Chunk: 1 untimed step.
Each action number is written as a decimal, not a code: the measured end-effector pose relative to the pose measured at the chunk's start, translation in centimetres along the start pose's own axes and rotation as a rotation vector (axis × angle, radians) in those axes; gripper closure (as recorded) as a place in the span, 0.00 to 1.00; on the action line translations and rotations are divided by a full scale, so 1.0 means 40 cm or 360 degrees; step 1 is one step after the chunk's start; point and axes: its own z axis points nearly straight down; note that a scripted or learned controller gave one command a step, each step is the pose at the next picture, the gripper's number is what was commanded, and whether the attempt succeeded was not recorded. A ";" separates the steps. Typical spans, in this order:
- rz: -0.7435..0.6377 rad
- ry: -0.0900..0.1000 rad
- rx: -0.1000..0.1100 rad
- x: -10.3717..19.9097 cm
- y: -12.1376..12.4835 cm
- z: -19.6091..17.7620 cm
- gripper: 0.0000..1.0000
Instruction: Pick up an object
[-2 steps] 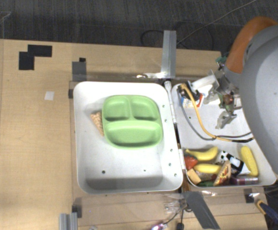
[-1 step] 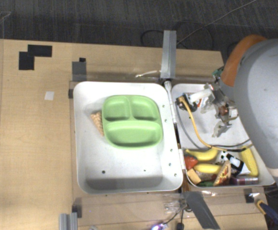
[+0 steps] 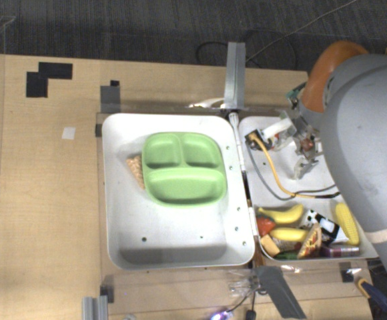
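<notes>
Pincer [image 3: 305,157] above right bin [image 3: 268,187]; corn cob [image 3: 346,223] lies lengthwise near-far.

The left bin [image 3: 123,199] is white, and the divided plate [image 3: 182,167] in it is a plain light green. A speckled tan slice [image 3: 135,171] peeks out at the plate's left edge. The right bin [image 3: 267,182] is white too, crossed by a yellow cable [image 3: 278,182]. At its near end lie two yellow bananas [image 3: 285,223], a yellow corn cob [image 3: 346,223], something red [image 3: 265,226], and a black-and-white piece [image 3: 327,229]. The arm [image 3: 367,139] is grey with an orange band [image 3: 330,62]; the gripper [image 3: 305,153] is silvery grey. The bench [image 3: 40,199] is pale wood with black blocky marks [image 3: 47,77], and the floor [image 3: 147,12] beyond is dark grey carpet.
</notes>
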 end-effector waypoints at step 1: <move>0.0195 0.0020 -0.0007 0.015 -0.151 -0.242 0.00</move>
